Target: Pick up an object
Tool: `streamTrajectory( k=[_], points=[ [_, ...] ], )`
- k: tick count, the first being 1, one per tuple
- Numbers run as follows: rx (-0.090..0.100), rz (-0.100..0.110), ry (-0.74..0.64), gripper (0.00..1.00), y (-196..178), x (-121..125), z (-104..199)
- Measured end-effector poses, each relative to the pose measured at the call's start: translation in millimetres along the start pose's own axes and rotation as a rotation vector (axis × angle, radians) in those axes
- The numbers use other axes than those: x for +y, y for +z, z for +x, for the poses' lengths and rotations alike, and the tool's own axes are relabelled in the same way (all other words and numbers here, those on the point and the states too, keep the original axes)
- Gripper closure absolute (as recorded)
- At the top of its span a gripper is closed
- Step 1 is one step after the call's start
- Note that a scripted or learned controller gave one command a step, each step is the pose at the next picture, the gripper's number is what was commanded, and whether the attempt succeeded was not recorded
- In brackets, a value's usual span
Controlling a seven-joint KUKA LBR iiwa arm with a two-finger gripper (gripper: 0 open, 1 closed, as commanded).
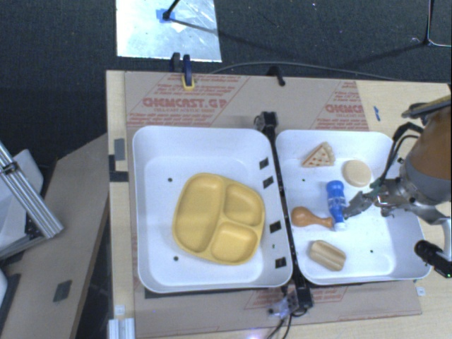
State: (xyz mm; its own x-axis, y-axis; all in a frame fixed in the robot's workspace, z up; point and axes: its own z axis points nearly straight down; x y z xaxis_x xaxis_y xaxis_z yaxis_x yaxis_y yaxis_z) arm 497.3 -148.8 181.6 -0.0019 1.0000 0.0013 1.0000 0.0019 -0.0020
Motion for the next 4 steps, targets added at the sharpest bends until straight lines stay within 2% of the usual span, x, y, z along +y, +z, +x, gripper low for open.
streamTrajectory(
  k=[1,2,3,4],
  points=[
    [0.0,0.001,0.001,0.0,60,6,4],
    [-0.002,-0.005,0.0,1.0,46,8,3],
    [-0.003,-0.009,-0.002,1.0,-16,5,7],
    [-0.003,-0.009,-0.002,1.0,-59,7,6]
  ],
)
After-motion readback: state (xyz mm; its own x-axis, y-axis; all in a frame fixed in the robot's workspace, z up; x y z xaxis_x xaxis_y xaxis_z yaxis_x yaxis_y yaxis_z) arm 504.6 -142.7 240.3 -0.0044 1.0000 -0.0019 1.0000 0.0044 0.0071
